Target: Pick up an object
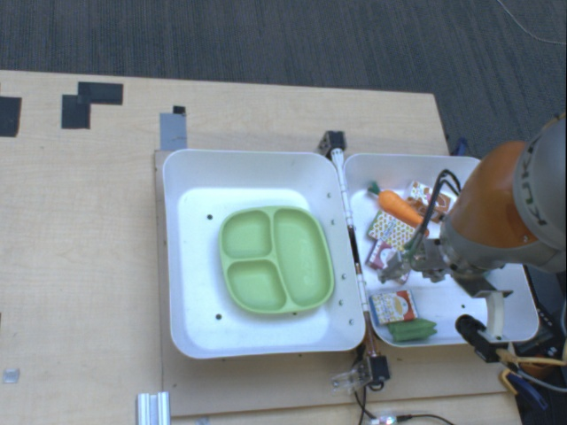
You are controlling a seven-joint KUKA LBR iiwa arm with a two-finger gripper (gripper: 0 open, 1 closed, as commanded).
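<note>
Pale wooden surface (80,237) carries two white bins, the arm's gripper (403,264) low in the right bin (523,326) over small packets (387,237) beside a carrot (400,207); finger state cannot be told, so descending squarely onto one item looks wisest.

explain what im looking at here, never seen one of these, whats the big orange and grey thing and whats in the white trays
The picture comes from one fixed camera above a wooden bench, looking down at a slant. The big grey and orange shape is a robot arm reaching in from the right; its job is to pick up an object. Its gripper hangs low over the right bin, but I cannot tell whether it holds anything. That bin contains small toy foods: a carrot, a green piece and some printed packets. The left bin holds a green divided plate with three compartments.
</note>
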